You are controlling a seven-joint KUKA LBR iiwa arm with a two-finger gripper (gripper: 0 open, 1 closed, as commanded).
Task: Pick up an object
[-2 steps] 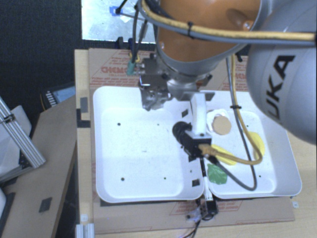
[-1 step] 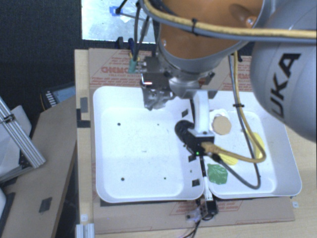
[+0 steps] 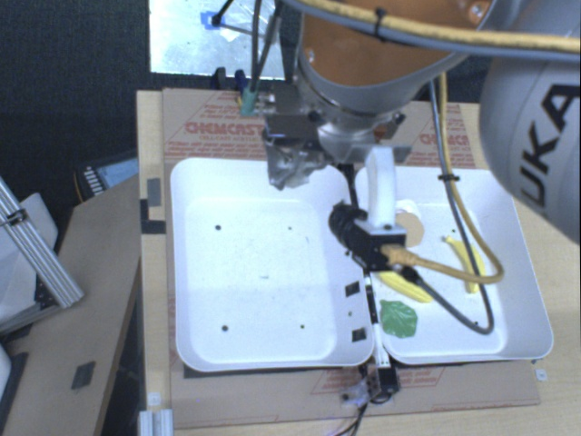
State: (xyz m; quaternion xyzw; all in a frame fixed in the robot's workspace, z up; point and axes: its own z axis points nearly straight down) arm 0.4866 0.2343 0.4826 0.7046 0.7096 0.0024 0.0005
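Observation:
The arm's big orange and grey wrist [image 3: 381,34] reaches in from the top right. Below it, my metal gripper [image 3: 292,166] hangs over the back right corner of the left bin [image 3: 254,271], with no object seen in it. The right bin [image 3: 508,289] holds a green lump [image 3: 398,318] near its front left, a yellow banana-like piece [image 3: 406,285] just behind that, a thin yellow strip [image 3: 465,254] further right, and a pale round object [image 3: 410,225] at the back, partly hidden by the gripper's fittings.
A white bracket [image 3: 381,189] and a black fitting [image 3: 356,232] with yellow and black cables [image 3: 454,275] hang over the divider between the bins. Cardboard [image 3: 218,125] lies under both bins. An aluminium rail [image 3: 32,252] stands at the left.

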